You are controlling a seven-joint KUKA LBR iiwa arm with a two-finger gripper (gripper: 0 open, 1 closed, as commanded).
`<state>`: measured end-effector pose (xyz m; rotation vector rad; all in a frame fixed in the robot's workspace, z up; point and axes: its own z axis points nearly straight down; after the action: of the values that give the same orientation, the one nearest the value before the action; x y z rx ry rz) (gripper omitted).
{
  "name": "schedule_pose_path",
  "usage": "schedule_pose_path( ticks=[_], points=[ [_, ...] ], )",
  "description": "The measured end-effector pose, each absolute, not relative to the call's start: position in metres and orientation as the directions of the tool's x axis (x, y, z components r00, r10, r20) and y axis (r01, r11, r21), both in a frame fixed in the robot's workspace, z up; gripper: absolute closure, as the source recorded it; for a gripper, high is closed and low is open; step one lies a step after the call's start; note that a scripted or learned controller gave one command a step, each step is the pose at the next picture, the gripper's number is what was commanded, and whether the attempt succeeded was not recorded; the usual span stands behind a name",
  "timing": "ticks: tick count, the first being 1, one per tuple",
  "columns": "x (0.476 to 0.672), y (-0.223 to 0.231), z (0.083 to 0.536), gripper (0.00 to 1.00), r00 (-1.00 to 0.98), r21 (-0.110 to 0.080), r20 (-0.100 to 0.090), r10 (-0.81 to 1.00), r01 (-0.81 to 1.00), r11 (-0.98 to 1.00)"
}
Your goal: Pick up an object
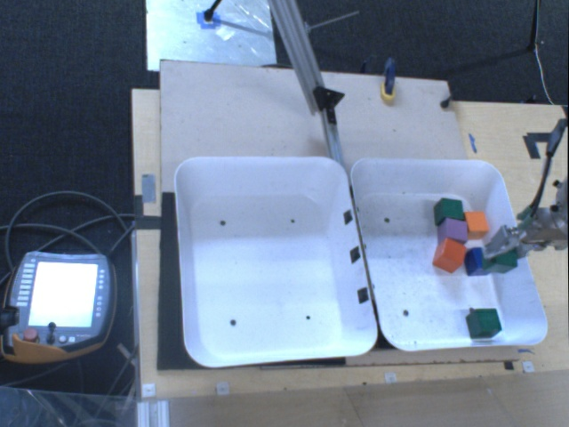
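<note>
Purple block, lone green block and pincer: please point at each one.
purple block [453,230], camera view, top face.
lone green block [484,322], camera view, top face, right bin's near corner.
pincer [500,253], camera view, tip beside the blue block.

1. The arm [553,225] is cut off by the right edge, so just its end reaches in.
2. The hand [503,245] is too blurred to tell its fingers apart.
3. A green block [503,261] sits partly hidden under the hand.
4. The blue block [474,261] beside it is half covered too.
</note>
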<state>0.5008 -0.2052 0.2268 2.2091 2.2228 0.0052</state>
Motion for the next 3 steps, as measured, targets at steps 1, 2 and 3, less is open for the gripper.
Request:
schedule_pose_path(
  ticks=[1, 2, 3],
  points=[
    [0.495, -0.208, 0.288, 1.0, -0.005, 0.009, -0.004, 1.0, 1.0, 0.006],
    [0.496, -0.208, 0.298, 1.0, -0.005, 0.003, -0.001, 1.0, 1.0, 0.005],
    [0.518, -0.16, 0.281, 1.0, -0.01, 0.001, 0.001, 1.0, 1.0, 0.01]
  ],
)
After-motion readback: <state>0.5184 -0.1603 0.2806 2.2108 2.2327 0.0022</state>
